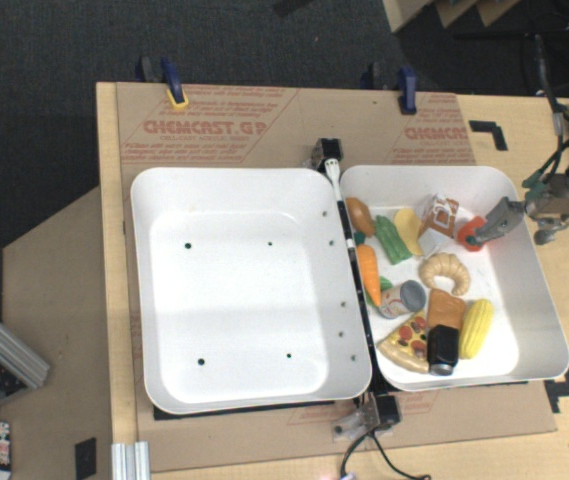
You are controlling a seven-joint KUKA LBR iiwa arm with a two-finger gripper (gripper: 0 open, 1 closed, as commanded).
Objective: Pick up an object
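You saw the gripper [486, 229] reach in over the right bin's [534, 298] far right edge, low by a red piece [473, 238]; whether its fingers were apart or together, you could not tell. The toys lay crowded along that bin's left side: carrot [368, 272], green piece [393, 238], croissant [446, 271], corn [477, 327], pizza slice [407, 345]. The left bin [154, 298] sat alongside, touching it.
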